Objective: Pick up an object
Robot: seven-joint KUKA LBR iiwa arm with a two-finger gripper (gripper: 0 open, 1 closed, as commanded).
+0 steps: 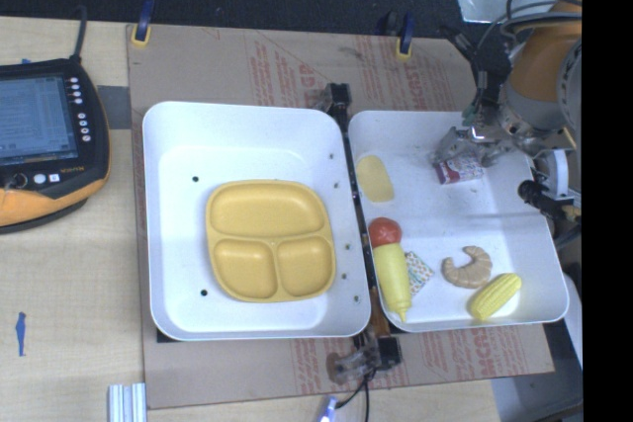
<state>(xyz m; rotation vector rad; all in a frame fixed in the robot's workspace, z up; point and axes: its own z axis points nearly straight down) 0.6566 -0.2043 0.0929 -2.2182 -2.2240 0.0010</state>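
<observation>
In the right bin (534, 212), my gripper (463, 149) hangs low over the far part, at the end of the grey and orange arm (539, 64). A small red and white packet (460, 172) lies directly under and just in front of it. Whether they touch I cannot tell. Nearer the front lie a tan croissant (467, 266), a yellow corn cob (494, 295), a yellow bottle-like piece (392, 278) with a red tomato (385, 231) at its far end, and a patterned packet (418, 272). A pale yellow oval (375, 178) rests by the left wall.
The left bin (178, 143) holds a yellow divided plate (269, 239). A tablet-like pendant (45, 138) sits on the bench at far left. Clamps (401, 33) hold the cardboard sheet under the bins. Cables (549, 188) hang by the right bin's right rim.
</observation>
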